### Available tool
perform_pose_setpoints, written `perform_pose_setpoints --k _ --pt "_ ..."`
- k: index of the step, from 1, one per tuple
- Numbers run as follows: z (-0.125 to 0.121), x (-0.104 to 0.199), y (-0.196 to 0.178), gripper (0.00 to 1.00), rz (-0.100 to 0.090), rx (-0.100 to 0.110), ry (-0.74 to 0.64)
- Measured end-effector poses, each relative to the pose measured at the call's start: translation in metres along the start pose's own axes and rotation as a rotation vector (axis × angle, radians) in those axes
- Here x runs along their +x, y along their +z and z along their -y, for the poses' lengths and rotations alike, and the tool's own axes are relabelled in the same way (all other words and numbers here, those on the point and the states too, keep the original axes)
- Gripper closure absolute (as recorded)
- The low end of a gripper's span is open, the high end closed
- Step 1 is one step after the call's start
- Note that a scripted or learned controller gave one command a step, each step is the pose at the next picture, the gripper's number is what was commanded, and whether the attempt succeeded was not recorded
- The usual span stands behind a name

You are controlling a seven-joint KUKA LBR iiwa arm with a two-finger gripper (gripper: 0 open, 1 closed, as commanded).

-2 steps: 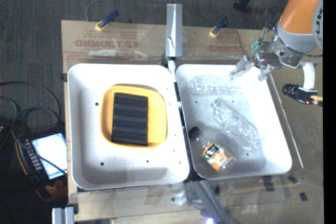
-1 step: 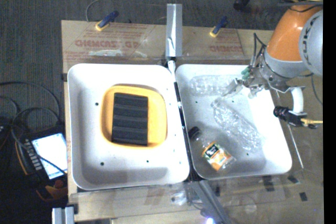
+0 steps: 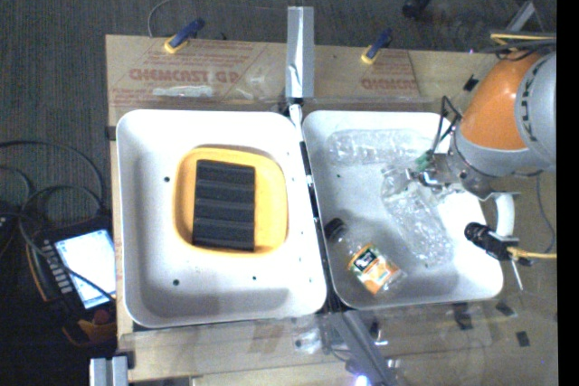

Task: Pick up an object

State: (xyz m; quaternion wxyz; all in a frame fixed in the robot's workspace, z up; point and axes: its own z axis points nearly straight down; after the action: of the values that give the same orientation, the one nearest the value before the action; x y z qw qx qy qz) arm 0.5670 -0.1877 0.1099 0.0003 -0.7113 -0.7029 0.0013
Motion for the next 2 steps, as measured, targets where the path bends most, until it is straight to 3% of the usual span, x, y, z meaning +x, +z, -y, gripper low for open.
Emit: perform_pose_setpoints --k 1,2 --pt "0.038 -0.001 0.018 0.00 0.005 -0.021 -0.179" --pt "-0.025 0.016 0.019 0.00 0.005 -0.018 -0.220"
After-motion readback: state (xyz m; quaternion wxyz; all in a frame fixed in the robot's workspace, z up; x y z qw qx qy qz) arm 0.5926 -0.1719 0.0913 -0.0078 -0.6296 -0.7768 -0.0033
